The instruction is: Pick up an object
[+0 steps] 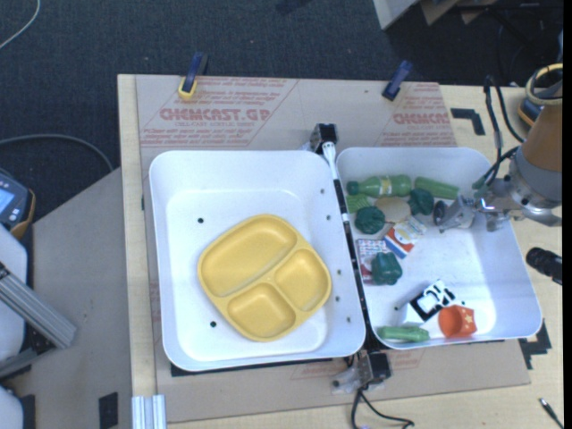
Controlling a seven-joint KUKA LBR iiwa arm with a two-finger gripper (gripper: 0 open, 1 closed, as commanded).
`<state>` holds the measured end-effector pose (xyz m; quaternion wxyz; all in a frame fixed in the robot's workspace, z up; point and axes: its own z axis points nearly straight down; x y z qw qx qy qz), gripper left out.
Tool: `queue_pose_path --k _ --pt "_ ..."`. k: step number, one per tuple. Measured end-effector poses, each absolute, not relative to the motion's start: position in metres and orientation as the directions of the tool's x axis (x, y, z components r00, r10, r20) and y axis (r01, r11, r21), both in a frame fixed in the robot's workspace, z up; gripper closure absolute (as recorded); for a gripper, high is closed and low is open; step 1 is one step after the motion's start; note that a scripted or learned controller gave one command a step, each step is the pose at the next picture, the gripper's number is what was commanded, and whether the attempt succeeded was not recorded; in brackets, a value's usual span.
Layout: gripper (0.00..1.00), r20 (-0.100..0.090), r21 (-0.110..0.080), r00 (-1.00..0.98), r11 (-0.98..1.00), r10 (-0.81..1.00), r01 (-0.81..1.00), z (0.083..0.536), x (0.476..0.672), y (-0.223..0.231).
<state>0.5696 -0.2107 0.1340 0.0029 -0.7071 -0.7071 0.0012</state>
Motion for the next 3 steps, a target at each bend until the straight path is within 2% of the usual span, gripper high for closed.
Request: queue_pose_path --k 1,2,3 --pt "0.00 0.003 -0.005 0.000 0.000 1.000 1.000 0.082 0.569 -0.210" --pt "1.00 0.000 0.001 0.000 0.000 1.000 1.000 0.096 0.570 -0.211" --pt "1.00 -0.004 0.008 -0.001 0.001 1.000 1.000 0.158 0.579 -0.212"
